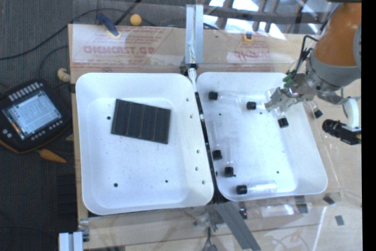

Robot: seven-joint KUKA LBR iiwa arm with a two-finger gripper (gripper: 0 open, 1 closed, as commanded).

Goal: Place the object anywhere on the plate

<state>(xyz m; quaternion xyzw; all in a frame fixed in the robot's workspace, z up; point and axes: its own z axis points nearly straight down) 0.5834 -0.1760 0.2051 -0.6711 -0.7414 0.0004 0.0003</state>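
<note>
dark ribbed plate (141, 120) in left bin (94, 185), long axis left-right, slightly tilted

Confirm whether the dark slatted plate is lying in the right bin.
No, the dark slatted plate lies flat in the left bin, across the divider from the right bin.

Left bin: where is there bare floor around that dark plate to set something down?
In the left bin, the dark ribbed plate sits toward the back. The widest bare patch is the front half, between the plate and the near rim. A narrower strip runs along the plate's right. The right bin is crowded with clear black-capped tubes.
</note>
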